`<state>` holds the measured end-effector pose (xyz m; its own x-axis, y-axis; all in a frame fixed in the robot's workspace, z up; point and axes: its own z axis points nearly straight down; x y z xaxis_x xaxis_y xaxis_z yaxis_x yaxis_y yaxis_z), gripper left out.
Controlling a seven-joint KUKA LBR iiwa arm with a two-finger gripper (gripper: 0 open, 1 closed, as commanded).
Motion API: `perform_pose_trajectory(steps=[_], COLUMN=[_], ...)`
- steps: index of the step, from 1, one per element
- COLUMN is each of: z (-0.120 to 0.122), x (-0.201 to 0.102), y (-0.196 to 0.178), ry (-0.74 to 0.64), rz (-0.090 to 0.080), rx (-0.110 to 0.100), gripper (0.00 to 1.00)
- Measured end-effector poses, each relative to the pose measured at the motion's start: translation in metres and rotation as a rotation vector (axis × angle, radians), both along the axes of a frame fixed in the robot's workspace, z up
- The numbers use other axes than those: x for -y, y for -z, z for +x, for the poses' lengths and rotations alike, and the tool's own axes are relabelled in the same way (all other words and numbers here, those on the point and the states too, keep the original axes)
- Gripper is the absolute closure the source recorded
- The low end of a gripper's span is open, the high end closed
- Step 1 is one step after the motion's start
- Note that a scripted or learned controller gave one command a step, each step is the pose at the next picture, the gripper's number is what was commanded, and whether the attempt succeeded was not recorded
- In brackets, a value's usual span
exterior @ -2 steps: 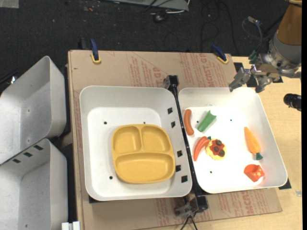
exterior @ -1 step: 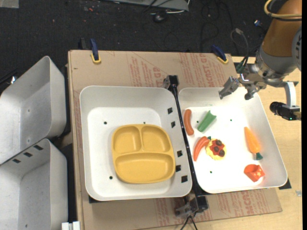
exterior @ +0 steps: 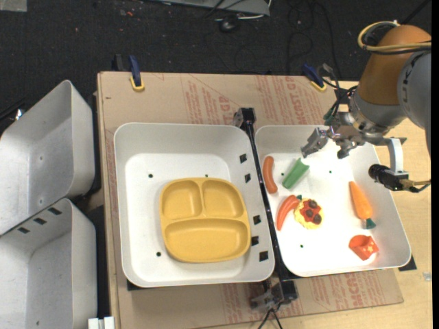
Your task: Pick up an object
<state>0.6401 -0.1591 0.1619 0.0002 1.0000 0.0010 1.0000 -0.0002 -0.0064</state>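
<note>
The gripper (exterior: 328, 142) hangs over the right bin (exterior: 398, 242) with fingers spread, gripping nothing — the green cucumber (exterior: 295, 173) lies just beside it.

Right white bin (exterior: 394, 252) holds six toy foods. Two-finger gripper (exterior: 328, 141) hovers spread above green cylindrical piece (exterior: 295, 173); nothing gripped.

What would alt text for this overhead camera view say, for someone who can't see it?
A grey and orange robot arm reaches in from the right, its pincer above the right bin, near a green toy vegetable. That bin also holds a sausage, chili pepper, small pizza, carrot and red pepper. The left bin holds a yellow divided plate.
</note>
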Motion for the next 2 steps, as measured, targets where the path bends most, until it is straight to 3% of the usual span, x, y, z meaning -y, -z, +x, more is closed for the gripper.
perform_pose_trajectory(steps=[1, 2], z=[-0.009, -0.006], x=[-0.003, -0.002], y=[0.061, 0.046], ry=[0.000, 0.000], rz=[0.000, -0.002], rx=[0.000, 0.008], gripper=[0.00, 1.00])
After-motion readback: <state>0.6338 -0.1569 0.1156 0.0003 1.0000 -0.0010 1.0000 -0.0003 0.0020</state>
